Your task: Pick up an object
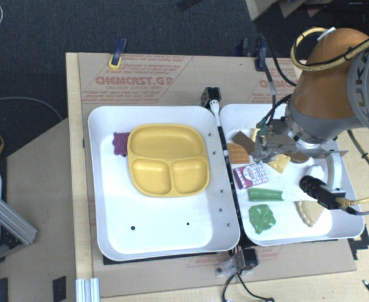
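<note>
The right bin (pixel 297 236) holds several toy foods: a brown piece (pixel 239 153), a purple packet (pixel 251 175), a long green vegetable (pixel 265 194), a leafy green lump (pixel 261 218), a pale yellow chunk (pixel 280 163) and a tan pastry (pixel 309 212). My gripper (pixel 267 148) hangs low over the bin's upper middle. It sits just above the purple packet, between the brown piece and the yellow chunk. The wrist hides what lies directly under it.
The left bin (pixel 159 234) holds a yellow divided plate (pixel 168 159) with a small purple item (pixel 120 143) at its left side. A black cylindrical part (pixel 319 192) juts over the right bin near the pastry. The arm's bulk covers the right bin's far corner.
</note>
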`<control>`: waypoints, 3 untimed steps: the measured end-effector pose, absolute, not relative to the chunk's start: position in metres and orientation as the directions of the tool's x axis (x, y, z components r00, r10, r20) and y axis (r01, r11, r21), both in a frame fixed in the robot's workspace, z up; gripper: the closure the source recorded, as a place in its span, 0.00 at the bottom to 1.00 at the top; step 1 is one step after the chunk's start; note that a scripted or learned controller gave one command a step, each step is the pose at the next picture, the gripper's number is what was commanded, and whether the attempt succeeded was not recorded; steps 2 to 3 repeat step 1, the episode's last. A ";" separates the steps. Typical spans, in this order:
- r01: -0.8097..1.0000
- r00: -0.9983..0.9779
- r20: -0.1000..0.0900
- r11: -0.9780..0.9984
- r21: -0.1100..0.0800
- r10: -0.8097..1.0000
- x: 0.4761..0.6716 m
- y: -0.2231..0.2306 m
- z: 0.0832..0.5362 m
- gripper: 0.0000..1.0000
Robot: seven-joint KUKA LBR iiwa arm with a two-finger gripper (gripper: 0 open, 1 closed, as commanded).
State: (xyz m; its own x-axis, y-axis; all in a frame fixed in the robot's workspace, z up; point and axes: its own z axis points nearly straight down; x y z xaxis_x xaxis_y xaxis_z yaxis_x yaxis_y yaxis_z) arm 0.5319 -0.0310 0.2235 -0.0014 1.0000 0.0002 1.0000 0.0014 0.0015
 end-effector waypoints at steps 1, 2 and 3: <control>1.000 -0.001 0.000 0.001 0.002 1.000 0.529 -0.031 0.231 1.00; 1.000 -0.001 0.000 0.001 0.002 1.000 0.529 -0.031 0.231 1.00; 1.000 -0.001 0.000 0.001 0.002 1.000 0.529 -0.031 0.231 1.00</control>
